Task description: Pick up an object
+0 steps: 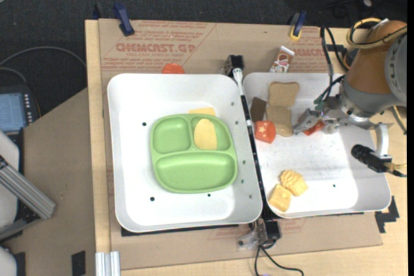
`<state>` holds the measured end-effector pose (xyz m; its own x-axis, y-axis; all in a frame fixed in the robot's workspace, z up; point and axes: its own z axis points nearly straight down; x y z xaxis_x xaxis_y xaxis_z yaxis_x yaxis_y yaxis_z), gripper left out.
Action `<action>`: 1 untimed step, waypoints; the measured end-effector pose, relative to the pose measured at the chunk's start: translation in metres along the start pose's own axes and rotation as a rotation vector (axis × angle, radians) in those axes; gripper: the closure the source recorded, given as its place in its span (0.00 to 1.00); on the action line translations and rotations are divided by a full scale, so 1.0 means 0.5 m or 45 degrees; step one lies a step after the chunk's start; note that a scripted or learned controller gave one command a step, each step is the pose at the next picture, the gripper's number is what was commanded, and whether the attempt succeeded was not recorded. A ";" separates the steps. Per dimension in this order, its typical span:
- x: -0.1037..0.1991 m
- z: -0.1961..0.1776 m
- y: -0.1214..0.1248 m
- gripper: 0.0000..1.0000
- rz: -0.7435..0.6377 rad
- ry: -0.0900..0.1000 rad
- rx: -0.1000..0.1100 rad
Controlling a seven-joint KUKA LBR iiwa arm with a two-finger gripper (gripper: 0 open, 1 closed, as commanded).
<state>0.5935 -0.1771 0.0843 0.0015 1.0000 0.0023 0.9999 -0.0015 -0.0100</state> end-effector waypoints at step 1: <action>0.062 -0.002 0.073 0.00 -0.007 -0.005 -0.019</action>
